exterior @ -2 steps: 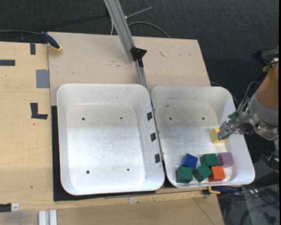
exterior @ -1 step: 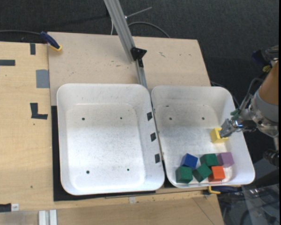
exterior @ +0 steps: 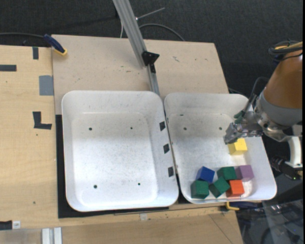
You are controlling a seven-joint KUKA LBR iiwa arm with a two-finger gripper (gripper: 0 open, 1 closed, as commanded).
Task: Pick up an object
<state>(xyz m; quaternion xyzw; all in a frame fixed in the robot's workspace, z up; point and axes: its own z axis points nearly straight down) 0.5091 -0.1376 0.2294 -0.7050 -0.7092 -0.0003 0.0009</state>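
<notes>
Overhead slanted view of two white bins side by side. The arm (exterior: 284, 93) enters from the right, cut off by the frame edge. Its gripper (exterior: 235, 133) hangs low in the right bin (exterior: 203, 111), just above and touching the upper edge of a yellow block (exterior: 239, 146) (finger spacing is blurred and cannot be told). Near the front wall lie a blue block (exterior: 206, 174), three green blocks (exterior: 200, 189), an orange block (exterior: 236, 187) and a purple block (exterior: 245, 172), clustered and partly overlapping. The left bin (exterior: 112, 105) lies alongside.
</notes>
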